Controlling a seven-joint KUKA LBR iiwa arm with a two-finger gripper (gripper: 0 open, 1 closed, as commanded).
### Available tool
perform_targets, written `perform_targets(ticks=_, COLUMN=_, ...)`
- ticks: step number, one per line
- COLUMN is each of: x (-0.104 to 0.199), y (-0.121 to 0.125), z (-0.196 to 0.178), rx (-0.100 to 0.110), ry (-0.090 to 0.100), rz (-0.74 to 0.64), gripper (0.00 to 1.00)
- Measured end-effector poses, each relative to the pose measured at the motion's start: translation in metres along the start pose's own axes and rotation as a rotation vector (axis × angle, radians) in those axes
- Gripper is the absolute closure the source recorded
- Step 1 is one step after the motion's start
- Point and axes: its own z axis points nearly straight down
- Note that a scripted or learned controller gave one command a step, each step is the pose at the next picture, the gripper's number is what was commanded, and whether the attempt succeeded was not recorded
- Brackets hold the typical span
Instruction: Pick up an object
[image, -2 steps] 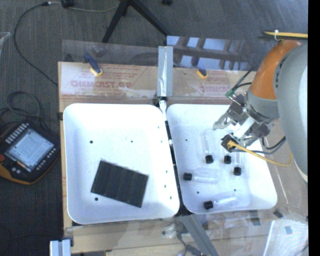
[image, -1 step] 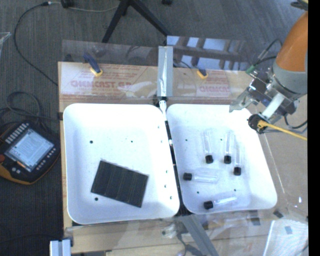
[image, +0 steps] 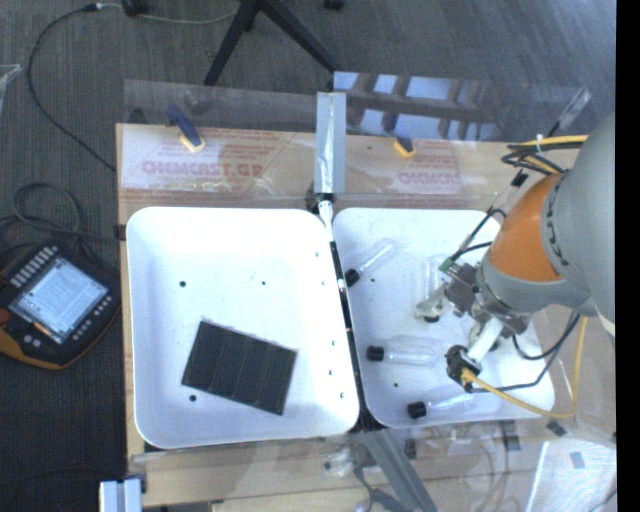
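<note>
The right bin (image: 520, 225) holds three clear tubes with black caps: one at the upper left (image: 368, 262), one at mid left (image: 400, 352) and one near the front wall (image: 438, 405). A flat black ribbed panel (image: 240, 366) lies in the left bin (image: 160, 250), toward its front. My gripper (image: 434, 303) hangs low over the middle of the right bin, below the orange band (image: 525, 245). It sits right of the upper tube and above the mid tube. A small pale shape lies just under its tip, but I cannot make out what it is.
A yellow cable (image: 500, 392) loops from the wrist over the right bin's front right corner. A handheld pendant (image: 52, 305) lies on the floor to the left of the bench. A metal divider post (image: 330, 145) stands behind the seam between the bins.
</note>
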Motion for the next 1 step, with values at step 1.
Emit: perform_targets(ticks=1, x=0.0337, y=0.0653, z=0.0013, rx=-0.001, ry=-0.002, rz=-0.021, gripper=0.0)
